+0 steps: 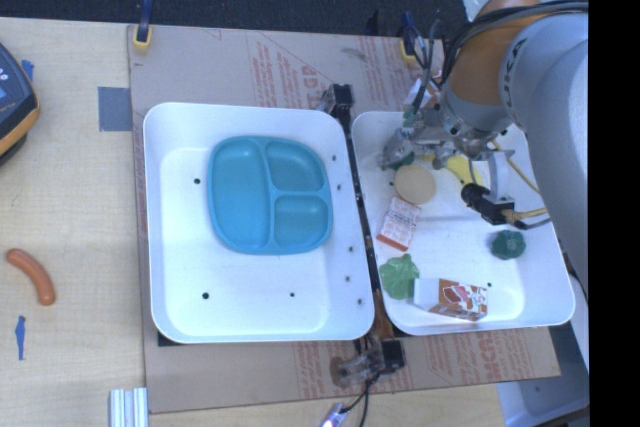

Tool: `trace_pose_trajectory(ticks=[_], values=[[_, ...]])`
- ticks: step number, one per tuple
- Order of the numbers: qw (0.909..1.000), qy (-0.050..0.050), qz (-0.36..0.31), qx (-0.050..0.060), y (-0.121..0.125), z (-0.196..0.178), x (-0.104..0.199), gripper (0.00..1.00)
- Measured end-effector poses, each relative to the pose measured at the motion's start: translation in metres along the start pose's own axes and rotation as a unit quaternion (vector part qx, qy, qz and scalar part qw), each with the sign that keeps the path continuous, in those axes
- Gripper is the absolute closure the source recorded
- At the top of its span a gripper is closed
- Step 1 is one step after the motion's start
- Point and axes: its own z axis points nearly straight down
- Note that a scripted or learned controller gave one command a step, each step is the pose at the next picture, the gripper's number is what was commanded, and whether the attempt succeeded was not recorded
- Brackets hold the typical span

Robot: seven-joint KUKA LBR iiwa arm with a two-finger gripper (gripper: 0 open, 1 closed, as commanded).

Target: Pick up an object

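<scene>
My gripper (425,153) hangs low over the far part of the right bin (540,310), just above a pale round object (415,184). The arm's wrist covers the fingers from above. A yellow object (459,167) peeks out beside the wrist. Nearer the front lie a small red-and-white packet (398,224), a green leafy toy (399,276), a white-and-brown packet (452,299) and a dark green lump (507,244).
The left bin (170,215) holds a blue divided plate (270,194). On the bench at the far left lie an orange sausage toy (32,275) and a yellow-edged device (15,105). The bins' shared rim runs just left of the gripper.
</scene>
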Motion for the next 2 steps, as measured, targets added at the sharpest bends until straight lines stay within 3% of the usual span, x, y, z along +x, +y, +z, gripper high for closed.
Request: trace_pose_trajectory(ticks=[1,2], values=[[1.0,0.0,-0.002,0.001,0.0,-0.011,0.0,1.0],[1.0,0.001,-0.001,0.0,-0.027,-0.101,0.073,1.0]])
